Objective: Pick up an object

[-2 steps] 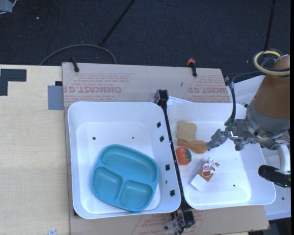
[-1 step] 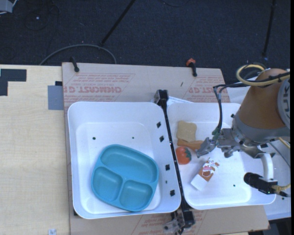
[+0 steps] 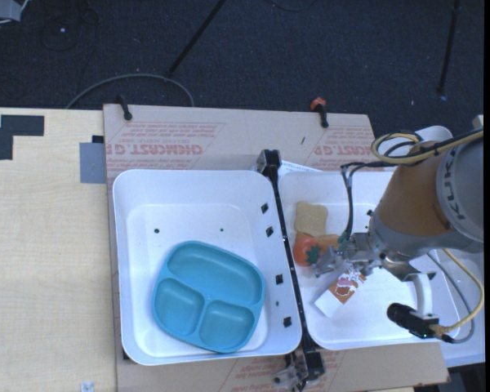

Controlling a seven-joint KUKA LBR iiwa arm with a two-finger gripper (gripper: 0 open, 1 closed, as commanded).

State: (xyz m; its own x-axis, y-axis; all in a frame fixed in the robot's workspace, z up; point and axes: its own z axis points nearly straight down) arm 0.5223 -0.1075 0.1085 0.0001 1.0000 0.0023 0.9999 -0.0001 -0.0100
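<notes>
One gripper (image 3: pixel 336 261) is seen low in the right bin (image 3: pixel 367 333); its finger state cannot be told. Just left of it lies one orange-red toy (image 3: pixel 305 248), above-left one tan sponge (image 3: pixel 311 216), below one small carton (image 3: pixel 339 292). One blue divided plate (image 3: pixel 207 295) sits far left in the left bin (image 3: pixel 139 219).

one fixed camera above bench, slanting down on both bins (image 3: pixel 196 188)

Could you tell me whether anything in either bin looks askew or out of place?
Nothing looks spilled or damaged. The blue divided plate lies turned at an angle in the left bin. In the right bin, a small carton lies tilted beside the end effector.
</notes>
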